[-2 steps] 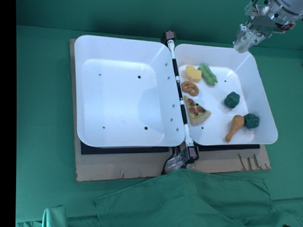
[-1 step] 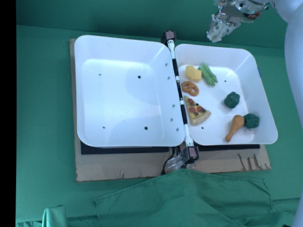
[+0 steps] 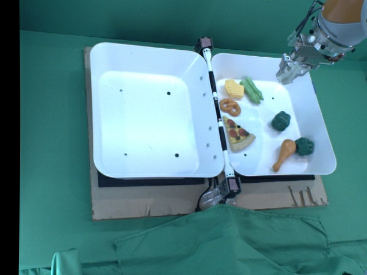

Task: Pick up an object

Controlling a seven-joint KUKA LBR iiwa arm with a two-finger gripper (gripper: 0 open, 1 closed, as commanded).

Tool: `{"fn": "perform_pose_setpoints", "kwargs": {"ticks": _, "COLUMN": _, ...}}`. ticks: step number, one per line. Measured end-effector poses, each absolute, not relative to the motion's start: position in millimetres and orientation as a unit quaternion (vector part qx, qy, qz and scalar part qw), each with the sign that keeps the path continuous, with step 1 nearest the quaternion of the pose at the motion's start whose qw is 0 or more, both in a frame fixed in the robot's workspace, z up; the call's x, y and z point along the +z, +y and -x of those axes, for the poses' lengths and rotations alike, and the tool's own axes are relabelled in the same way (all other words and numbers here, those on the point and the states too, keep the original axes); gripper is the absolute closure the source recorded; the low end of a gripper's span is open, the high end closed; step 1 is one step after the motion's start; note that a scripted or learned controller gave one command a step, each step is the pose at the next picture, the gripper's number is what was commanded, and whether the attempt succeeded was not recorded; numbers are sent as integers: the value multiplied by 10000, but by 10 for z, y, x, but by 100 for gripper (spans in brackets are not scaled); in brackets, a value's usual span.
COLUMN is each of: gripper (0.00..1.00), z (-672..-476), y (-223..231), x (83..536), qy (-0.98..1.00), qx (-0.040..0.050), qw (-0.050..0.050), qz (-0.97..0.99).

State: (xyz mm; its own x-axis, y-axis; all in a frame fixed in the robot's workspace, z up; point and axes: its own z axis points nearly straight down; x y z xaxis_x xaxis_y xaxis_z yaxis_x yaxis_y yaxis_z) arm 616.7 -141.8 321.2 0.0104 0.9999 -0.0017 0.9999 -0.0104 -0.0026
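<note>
The right bin [image 3: 321, 125] holds several toy foods: a yellow cheese piece [image 3: 233, 89], green beans [image 3: 252, 90], a pretzel [image 3: 230, 106], a pizza slice [image 3: 237, 134], a dark green broccoli [image 3: 280, 121], a second broccoli [image 3: 304, 146] and a chicken drumstick [image 3: 284, 153]. My gripper [image 3: 288, 73] hangs over the bin's far right part, above and to the right of the beans. Nothing shows between its fingers, and their spacing is unclear from this angle.
The left bin [image 3: 114, 67] lies beside the right one, with a black-and-white divider bar [image 3: 217, 113] between them. Both rest on a cardboard sheet [image 3: 149, 208]. Green cloth [image 3: 229, 242] is bunched along the front.
</note>
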Motion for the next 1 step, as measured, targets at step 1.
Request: {"fn": "perform_pose_setpoints", "kwargs": {"ticks": 1, "gripper": 100, "z": -6310, "y": -1497, "x": 2479, "qy": -7054, "qx": 21, "qw": 10, "qz": 7088}}
